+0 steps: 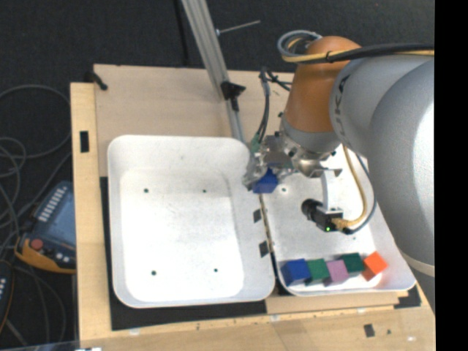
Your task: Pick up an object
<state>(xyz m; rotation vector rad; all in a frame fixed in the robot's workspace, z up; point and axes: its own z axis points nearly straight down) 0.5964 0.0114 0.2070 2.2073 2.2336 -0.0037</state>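
Blue block point(265, 182), small and dark, sits right under the gripper point(262, 172) over the inner edge of the right bin point(292, 229), close to the seam where it meets the left bin point(183, 218). In the camera view the block appears pinched between the gripper's short fingers, which look closed down to its width, though the wrist hides much of the contact and it is hard to tell whether the block is clear of the bin floor. The grey arm point(387, 130) with its orange band point(314, 93) leans in from the right and covers the back of that bin. Along the near wall of the right bin lies a row of other blocks, touching or nearly so: blue point(296, 270), green point(319, 270), pink point(337, 269), a darker green point(353, 262) and orange point(374, 264). To do this step well, I judge the lift should go straight up and slowly, keeping the squeeze steady, since a small block gripped near one edge may twist or slip; the wrist should also stay off the bin rim beside it.
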